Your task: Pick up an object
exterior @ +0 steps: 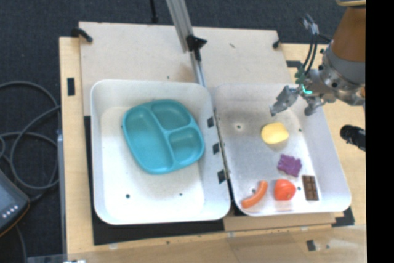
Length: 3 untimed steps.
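The right bin (320,151) holds a yellow lemon-like object (274,133), a purple piece (289,164), a red tomato-like ball (284,190), an orange carrot-like piece (255,194) and a small brown bar (310,187). My gripper (298,103) hangs over the bin's far right part, just above and right of the yellow object. Its two fingers stand apart, open, with nothing between them.
The left bin (108,194) carries a teal divided plate (163,135). A slanted metal pole (175,0) rises from the bench behind the bins. Cables lie on the dark floor at the left.
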Tool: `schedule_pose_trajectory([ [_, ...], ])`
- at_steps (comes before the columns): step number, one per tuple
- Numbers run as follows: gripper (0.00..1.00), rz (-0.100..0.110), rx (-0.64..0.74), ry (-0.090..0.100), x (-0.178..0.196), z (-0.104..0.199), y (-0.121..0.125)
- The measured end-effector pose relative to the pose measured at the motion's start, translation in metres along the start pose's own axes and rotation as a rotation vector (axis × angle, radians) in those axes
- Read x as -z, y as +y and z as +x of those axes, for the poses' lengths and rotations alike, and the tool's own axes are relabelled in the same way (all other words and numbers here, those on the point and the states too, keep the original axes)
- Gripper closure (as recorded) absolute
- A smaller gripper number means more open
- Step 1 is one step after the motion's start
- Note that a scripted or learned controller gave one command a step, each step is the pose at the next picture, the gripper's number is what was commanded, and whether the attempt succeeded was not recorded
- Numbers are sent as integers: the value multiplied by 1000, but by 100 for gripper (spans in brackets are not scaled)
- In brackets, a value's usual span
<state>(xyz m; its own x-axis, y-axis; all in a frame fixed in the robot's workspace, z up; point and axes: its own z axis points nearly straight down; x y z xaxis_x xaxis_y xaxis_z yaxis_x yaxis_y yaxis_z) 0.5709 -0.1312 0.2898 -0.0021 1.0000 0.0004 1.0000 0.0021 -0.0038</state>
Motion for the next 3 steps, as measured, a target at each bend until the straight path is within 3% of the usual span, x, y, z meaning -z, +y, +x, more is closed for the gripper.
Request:
schedule_pose_trajectory([
  [1, 0, -5, 0, -1, 3, 0, 1],
  [3, 0, 1, -3, -1, -107, 6, 5],
])
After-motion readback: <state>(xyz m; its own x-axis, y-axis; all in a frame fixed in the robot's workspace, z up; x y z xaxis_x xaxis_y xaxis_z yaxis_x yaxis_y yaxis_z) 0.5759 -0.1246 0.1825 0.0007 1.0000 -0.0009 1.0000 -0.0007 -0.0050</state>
